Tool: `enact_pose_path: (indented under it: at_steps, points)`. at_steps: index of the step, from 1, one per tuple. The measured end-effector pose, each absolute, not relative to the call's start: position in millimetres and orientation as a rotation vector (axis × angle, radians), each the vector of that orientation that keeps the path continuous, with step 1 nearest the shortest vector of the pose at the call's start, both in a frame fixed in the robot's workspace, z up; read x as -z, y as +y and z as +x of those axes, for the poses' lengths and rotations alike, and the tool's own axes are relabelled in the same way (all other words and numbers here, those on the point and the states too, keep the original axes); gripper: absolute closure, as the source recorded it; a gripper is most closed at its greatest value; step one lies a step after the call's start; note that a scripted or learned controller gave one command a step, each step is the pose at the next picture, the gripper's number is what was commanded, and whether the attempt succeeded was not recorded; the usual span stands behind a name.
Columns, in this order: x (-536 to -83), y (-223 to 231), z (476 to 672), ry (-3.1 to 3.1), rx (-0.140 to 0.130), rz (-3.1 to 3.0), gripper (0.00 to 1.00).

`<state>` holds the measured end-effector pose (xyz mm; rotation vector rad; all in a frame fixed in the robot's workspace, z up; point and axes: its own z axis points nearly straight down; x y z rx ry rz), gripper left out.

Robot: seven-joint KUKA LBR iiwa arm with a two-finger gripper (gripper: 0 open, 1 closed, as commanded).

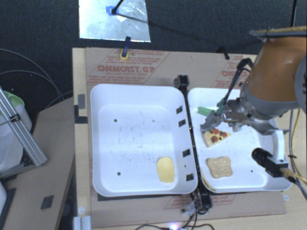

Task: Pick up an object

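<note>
Two shallow white bins are sitting side by side on a bench, seen from above at a slant. The left bin [136,138] is holding one yellow oval piece [166,169] near its six o'clock edge. The right bin [240,176] is holding three things: a green piece [206,111] toward eleven o'clock, a pizza-slice toy [215,137] near the middle of its nine o'clock side, and a tan toast-shaped piece [220,166] toward seven o'clock.

The grey arm with its orange band [278,66] is reaching in from three o'clock and covering much of the right bin. Its gripper [214,121] is hanging low between the green piece and the pizza slice, just at the slice's twelve o'clock edge. The fingers are blurring into dark metal here, so it cannot be told whether they are apart or together, and nothing is visibly sitting between them.

The pizza slice is likely the target. To do this well, the gripper should be centring over the slice rather than its edge, straddling its narrower width, and descending straight so the flat toy is not skidding toward the bin's wall at nine o'clock. The nearby green piece is risking a nudge.
</note>
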<state>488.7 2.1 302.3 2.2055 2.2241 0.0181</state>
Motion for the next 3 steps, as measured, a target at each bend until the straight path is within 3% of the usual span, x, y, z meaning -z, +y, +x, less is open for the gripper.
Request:
enact_pose_path:
  at_steps: [1, 2, 3]
  points:
    - [-306.7, 0.6, 488.5, 2.228, -0.007, 2.208, 1.00]
    - [-346.4, 65.1, 487.1, 2.231, -0.009, 2.208, 1.00]
    - [-355.8, 61.4, 488.0, 2.229, -0.008, 2.208, 1.00]
